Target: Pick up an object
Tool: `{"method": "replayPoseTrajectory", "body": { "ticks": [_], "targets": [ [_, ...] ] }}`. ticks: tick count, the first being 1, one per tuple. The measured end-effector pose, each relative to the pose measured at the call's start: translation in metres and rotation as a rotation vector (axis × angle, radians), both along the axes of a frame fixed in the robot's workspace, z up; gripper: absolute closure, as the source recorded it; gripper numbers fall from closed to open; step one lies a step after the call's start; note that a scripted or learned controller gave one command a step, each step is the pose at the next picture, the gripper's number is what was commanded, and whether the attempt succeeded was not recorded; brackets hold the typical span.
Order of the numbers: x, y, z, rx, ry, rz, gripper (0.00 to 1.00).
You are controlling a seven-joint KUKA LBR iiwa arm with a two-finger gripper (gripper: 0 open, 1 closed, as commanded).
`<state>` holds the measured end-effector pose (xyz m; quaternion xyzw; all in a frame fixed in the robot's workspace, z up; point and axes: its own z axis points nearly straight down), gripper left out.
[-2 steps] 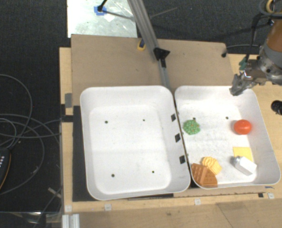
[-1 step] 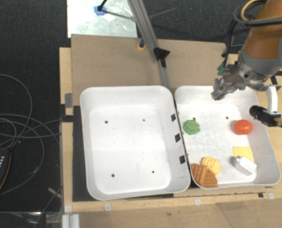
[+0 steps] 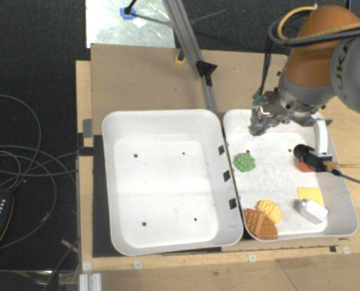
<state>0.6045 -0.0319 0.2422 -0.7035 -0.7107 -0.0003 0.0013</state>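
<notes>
My gripper [image 3: 259, 127] hangs over the far end of the right bin [image 3: 343, 223], near its left wall, with nothing visibly between its tips. A green knobbly ball [image 3: 245, 162] lies a little in front of it and slightly left. At the bin's near end sit a golden cracker-like piece [image 3: 270, 209] and a brown waffle-like wedge [image 3: 260, 224], touching each other. Toward the right are a yellow flat square [image 3: 310, 194] and a small white-grey block [image 3: 311, 211]. An orange-red thing [image 3: 304, 166] shows partly near the right side.
The left bin [image 3: 116, 126] stands beside the right one, with black clips [image 3: 226, 176] along their shared wall. A slanted grey pole [image 3: 189, 38] crosses the far side of the bench. Cables lie on the dark floor at left.
</notes>
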Motion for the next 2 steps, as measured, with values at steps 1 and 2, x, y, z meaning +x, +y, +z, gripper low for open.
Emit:
{"method": "replayPoseTrajectory", "body": {
  "ticks": [1,2],
  "targets": [
    [-0.024,0.049,0.001,0.0,0.0,0.0,1.0],
    [-0.031,0.103,0.004,0.0,-0.002,0.001,1.0]
  ]
}}
